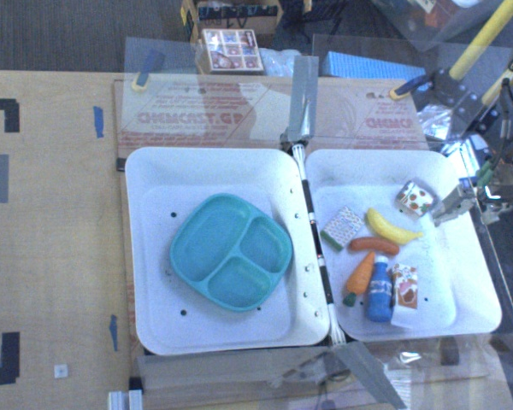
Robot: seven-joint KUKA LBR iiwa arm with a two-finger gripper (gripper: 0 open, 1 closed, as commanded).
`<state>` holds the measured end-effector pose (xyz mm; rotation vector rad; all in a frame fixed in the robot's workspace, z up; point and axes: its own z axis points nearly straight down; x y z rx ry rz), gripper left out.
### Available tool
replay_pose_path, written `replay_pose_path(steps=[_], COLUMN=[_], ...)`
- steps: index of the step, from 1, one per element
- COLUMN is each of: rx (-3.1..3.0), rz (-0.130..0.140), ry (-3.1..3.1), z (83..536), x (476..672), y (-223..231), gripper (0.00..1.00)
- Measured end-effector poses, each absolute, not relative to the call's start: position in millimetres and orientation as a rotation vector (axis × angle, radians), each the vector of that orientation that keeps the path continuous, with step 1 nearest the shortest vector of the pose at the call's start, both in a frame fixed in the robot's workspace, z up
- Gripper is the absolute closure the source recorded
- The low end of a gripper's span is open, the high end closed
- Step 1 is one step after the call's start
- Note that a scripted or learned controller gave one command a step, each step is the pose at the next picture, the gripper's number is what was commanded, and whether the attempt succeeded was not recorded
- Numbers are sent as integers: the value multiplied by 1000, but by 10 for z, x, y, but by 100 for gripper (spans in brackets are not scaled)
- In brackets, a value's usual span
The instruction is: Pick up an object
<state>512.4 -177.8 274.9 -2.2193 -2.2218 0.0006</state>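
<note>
Sitting in the right bin (462,310) are all the small things, while the left bin (154,186) is holding just a teal divided plate (231,251), lying flat about in the middle. The gripper (456,203) is hanging at the right bin's far right side, just beside a small printed cube (415,198); can't tell from this angle how its jaws are standing, and nothing is showing between them.

Stuff in the right bin is crowding together pretty tight. A banana (392,226) is lying just left of the gripper and near-side of the cube. Right under it a sausage (374,245) is lying crosswise, pretty much touching the banana's left end. A green-edged sponge (341,228) is sitting to the left of both, close to the divider between the bins. On the near side, a carrot (359,275) is lying at a slant, its leafy end pointing toward the near left, and a blue bottle (379,291) is lying right beside it, looking like it's touching. A small carton (404,284) is sitting against the bottle's right side.

So the cube is sitting the most apart from the pile, and the banana is the next thing over. Beyond the bins a clear panel (205,114) is lying on the far side, and a cardboard box (231,7) is sitting on the floor past that.
</note>
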Motion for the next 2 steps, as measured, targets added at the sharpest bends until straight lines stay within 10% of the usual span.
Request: replay_pose_path(steps=[2], rx=[-2137], rz=[-6], ry=[-2312], z=[885], x=[5753], y=[-1383], gripper=[0])
